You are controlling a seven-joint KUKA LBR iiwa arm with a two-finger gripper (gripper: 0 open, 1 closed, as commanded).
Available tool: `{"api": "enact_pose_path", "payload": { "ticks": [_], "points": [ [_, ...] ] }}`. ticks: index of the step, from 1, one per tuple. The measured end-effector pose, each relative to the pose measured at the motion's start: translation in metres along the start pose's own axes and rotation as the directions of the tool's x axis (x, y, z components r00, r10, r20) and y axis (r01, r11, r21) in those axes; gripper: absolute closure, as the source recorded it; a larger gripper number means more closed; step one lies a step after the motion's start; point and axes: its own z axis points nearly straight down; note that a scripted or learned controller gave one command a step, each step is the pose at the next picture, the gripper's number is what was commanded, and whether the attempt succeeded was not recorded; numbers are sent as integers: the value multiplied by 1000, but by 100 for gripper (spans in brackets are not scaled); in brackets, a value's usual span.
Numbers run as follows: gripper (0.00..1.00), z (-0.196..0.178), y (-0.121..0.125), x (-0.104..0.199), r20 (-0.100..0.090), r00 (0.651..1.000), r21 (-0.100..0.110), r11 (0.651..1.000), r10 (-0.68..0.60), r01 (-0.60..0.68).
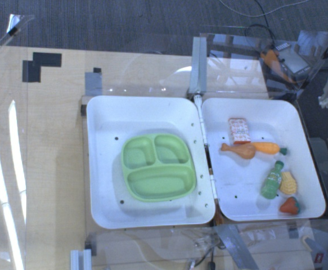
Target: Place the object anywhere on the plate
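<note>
Your green plate (158, 167) waits bare at centre frame in the left bin (99, 151); the toy food, carrot (264, 148) included, lies right of it; your gripper's state I cannot tell.

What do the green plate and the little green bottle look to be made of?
The plate looks like moulded plastic: one even pale green, matte, with soft rounded dividers between its three sections. The bottle seems to be glossy, slightly see-through plastic, probably a toy, though it is too small to be sure.
</note>
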Motion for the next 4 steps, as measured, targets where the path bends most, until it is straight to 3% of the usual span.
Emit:
{"api": "enact_pose_path", "payload": {
  "ticks": [1,2,3,4],
  "points": [
    [100,94,-66,20,-3,988,6,988,-152,152],
    [100,138,-90,72,-4,950,4,950,-311,311],
    [100,167,-80,146,-8,792,3,792,-611,611],
    [100,50,-59,157,-3,950,-1,950,-311,311]
  ]
}}
